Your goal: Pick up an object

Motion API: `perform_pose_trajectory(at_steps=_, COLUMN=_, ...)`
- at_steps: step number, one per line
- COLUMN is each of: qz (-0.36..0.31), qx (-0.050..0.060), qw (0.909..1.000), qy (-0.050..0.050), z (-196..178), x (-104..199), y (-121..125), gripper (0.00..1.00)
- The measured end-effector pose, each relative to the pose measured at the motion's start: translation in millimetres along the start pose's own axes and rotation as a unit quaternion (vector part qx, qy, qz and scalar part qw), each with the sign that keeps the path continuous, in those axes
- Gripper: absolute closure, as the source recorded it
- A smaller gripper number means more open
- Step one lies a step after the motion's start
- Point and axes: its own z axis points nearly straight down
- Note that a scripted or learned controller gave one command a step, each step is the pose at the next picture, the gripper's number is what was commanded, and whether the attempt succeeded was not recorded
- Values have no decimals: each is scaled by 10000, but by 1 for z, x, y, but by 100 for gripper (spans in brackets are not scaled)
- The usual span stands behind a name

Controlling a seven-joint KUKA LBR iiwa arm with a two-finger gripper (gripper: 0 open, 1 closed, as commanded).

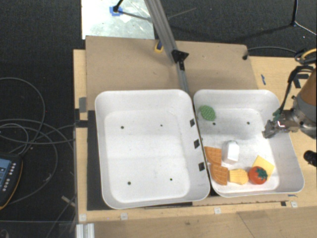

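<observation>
arm: grey, claw over right shallow white bin near its right wall | right bin: round green textured piece, white block, two orange waffle-like squares, yellow wedge, red tomato-like ball | left shallow white bin on brown tabletop

The bench bears two white bins: left bin near its front-left corner, right bin front-right.

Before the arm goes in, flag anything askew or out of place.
Nothing stands out. All the objects sit inside the right bin: green piece apart, the rest clustered near its front. The gripper hovers at its right edge.
</observation>
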Motion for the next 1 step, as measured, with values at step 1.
perform_pose_trajectory(at_steps=1, qz=-33, qx=-15, qw=10000, qy=-4, z=-63, x=5, y=3, gripper=100)
